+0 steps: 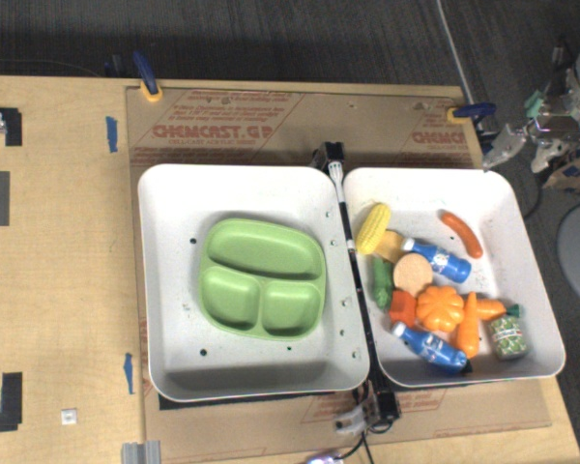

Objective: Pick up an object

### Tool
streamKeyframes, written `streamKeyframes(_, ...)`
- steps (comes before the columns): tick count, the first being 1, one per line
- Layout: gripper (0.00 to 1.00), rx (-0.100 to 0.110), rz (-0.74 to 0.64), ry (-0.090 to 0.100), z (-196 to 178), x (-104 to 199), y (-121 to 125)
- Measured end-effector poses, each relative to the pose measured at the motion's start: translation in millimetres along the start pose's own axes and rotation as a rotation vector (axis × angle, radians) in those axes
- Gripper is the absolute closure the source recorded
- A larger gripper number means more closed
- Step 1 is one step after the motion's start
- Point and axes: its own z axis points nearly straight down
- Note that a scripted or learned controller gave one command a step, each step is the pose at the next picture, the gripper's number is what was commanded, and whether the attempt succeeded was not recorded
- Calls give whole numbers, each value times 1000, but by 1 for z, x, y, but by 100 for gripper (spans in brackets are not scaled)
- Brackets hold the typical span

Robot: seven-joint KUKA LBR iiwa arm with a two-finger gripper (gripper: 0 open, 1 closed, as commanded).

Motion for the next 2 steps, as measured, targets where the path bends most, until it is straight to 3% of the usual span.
streamKeyframes(1,0,0,1,0,140,20,-20)
streamKeyframes(2,0,-9,0,-3,162,26,-43)
